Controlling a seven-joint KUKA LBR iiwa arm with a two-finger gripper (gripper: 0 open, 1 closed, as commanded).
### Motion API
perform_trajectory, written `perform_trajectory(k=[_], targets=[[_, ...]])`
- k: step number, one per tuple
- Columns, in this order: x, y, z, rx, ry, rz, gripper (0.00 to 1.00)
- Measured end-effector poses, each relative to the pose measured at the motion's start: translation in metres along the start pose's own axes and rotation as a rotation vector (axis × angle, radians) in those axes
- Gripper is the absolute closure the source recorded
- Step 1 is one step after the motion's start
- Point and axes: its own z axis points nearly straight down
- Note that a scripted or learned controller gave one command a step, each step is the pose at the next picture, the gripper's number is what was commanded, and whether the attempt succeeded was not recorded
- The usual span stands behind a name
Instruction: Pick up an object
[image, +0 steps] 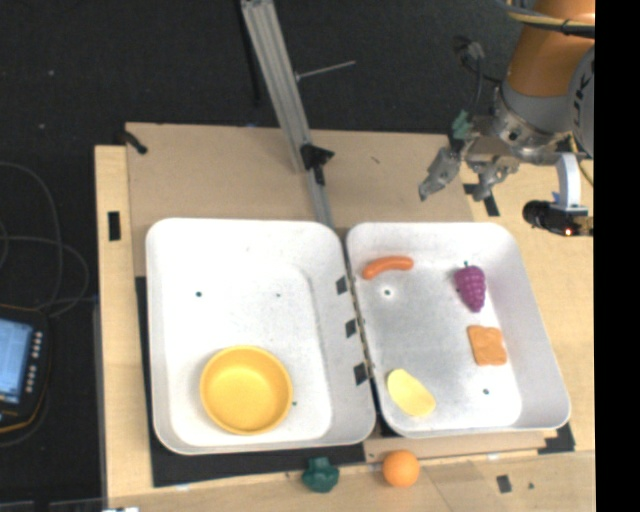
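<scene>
My gripper (462, 184) hangs open above the back edge of the right bin (530, 300), with nothing between its fingers. In that bin lie an orange sausage (387, 266) at the back left, a purple grape bunch (471, 286) below the gripper, an orange-brown square (487, 345) further forward, and a yellow oval piece (409, 392) at the front left. A yellow bowl (245, 388) sits at the front of the left bin (240, 270).
A metal pole (285, 100) slants up from between the bins at the back. On the bench in front of the bins lie an orange ball (400, 468) and a small green object (321, 475). A tablet (18, 365) is at the far left.
</scene>
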Motion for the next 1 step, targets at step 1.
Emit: perform_trajectory(k=[1], targets=[[-0.0004,-0.0001,0.0000,0.000,-0.001,0.000,0.00]])
